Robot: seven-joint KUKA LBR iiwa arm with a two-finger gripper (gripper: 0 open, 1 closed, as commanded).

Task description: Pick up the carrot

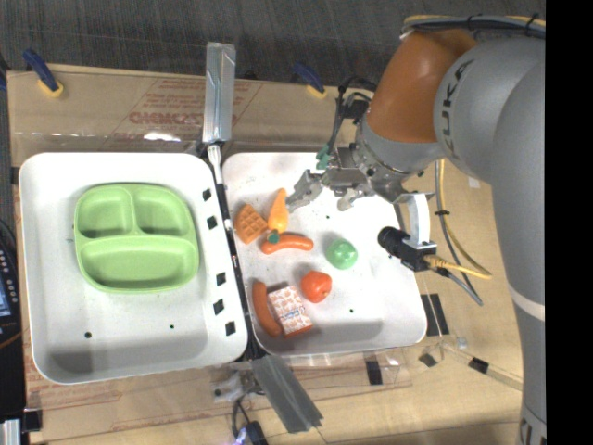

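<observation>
claw (326, 189): open, nothing in it, hovering just right of ur carrot (278, 209)
nearby: waffle (250, 222), sausage (286, 243) right by carrot

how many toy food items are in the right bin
6, all in the right bin: waffle, carrot beside it, orange-red piece below, green ball, tomato, sausage with box near the front. The arm may hide more.

The two bins (56, 341) are white. The plate (136, 237) is light green. The carrot (278, 210) is orange, and so is the waffle (249, 222). The ball (342, 253) is green. The tomato (316, 286) is red. The arm (482, 100) is grey with an orange band.
</observation>
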